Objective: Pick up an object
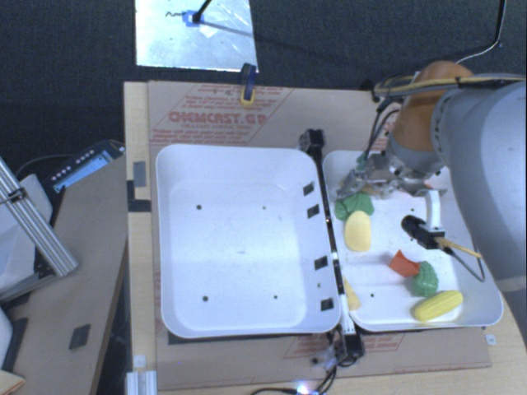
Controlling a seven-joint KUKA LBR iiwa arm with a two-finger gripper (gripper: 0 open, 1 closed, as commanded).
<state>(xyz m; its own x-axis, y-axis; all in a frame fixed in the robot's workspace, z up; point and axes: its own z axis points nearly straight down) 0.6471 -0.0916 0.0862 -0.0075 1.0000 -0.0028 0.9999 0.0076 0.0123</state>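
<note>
My gripper (363,184) reaches down into the far left corner of the right bin (486,299). Its tip sits right at the upper edge of a green leafy object (353,205), apparently touching it. Just below that lies a pale yellow rounded object (357,232). Further toward the front are an orange-red piece (403,262), a green broccoli-like piece (426,280) and a yellow corn cob (437,304). A small yellow piece (350,295) rests against the bin's left wall.
The left bin (177,303) stands beside the right one, with black clips (319,239) along the shared divider. The grey arm (482,163) covers the right bin's far right part. A silver sheet (194,23) lies beyond the bench.
</note>
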